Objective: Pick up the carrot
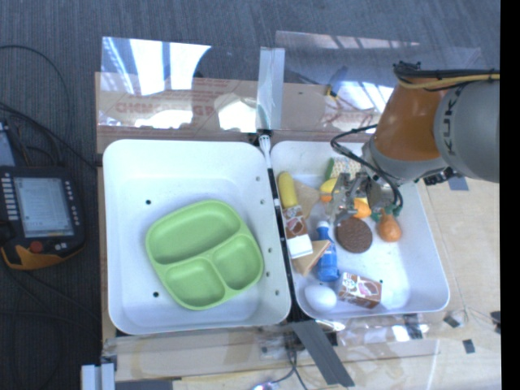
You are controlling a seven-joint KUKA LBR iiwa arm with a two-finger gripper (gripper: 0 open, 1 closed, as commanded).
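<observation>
The carrot (361, 210) looks like the small orange piece in the right bin (422, 254), partly hidden under the gripper. My gripper (359, 195) hangs low over the bin's upper middle, directly above that piece and touching or nearly touching it. The grey arm with its orange band (410, 124) reaches in from the right and covers the bin's far right corner. I cannot see whether anything is held.
Close around the carrot lie an orange round fruit (390, 229), a brown disc (354, 235), a yellow-green item (328, 182), a yellow corn cob (286, 189), a blue bottle (327, 260), a white egg (320, 296) and a carton (360, 289). A green divided plate (205, 253) sits in the left bin (130, 169).
</observation>
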